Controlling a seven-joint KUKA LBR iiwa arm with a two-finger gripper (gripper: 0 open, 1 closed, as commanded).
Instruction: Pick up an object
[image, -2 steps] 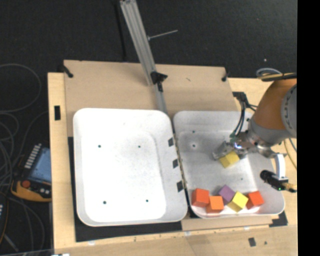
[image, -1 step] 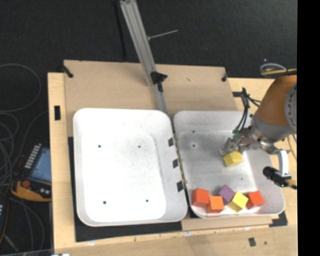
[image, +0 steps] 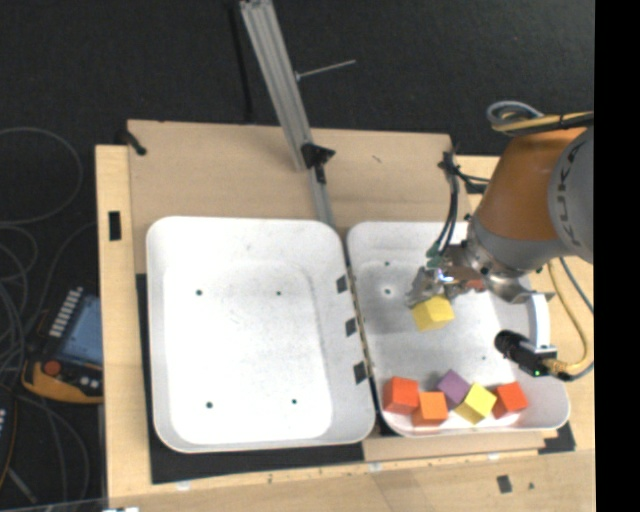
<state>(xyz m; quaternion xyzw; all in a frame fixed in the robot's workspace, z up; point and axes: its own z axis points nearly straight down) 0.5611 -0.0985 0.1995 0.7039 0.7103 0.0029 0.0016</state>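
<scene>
My gripper (image: 432, 297) hangs over the middle of the right bin (image: 385, 250), at the end of the grey and orange arm that reaches in from the right. A yellow block (image: 434, 315) sits tilted between its fingertips, and the gripper is shut on it. Along the bin's near wall lie several more blocks: a red-orange one (image: 402, 392), an orange one (image: 432, 406), a purple one (image: 455, 385), a second yellow one (image: 479, 402) and another red-orange one (image: 511, 397).
The left bin (image: 250, 330) stands beside the right one, with a ridge between them. A metal pole (image: 285, 90) slants up from the back of the bench. Cables and a black fitting (image: 520, 350) hang off the arm at the right.
</scene>
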